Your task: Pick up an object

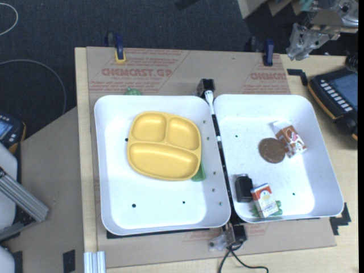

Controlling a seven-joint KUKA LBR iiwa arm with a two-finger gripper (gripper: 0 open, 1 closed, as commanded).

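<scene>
Nearest the camera, in the right bin [318,206], a small red-and-white carton [264,200] lies at the front edge, its long axis running roughly from eleven to five o'clock, and touching its left side is a small black block [244,187]. Further back in the same bin sits a flat brown disc [272,151], and just beside it at two o'clock lies a brown-and-white packet [289,138], tilted, its long axis also near eleven to five. The left bin [114,181] bears a yellow divided plate [165,145] with a scrap of something green [198,174] peeping from under its right edge.

Farthest off, at the upper right beyond the bench's back edge, hangs the gripper [303,40], well apart from every object and clear of both bins. It has nothing in it; how wide it stands I cannot tell, the view being too blurred there.

From the gripper the right bin's things all lie toward six o'clock: the packet and disc are the nearer, the carton and block the farther. I judge the packet the likeliest first reach.
</scene>
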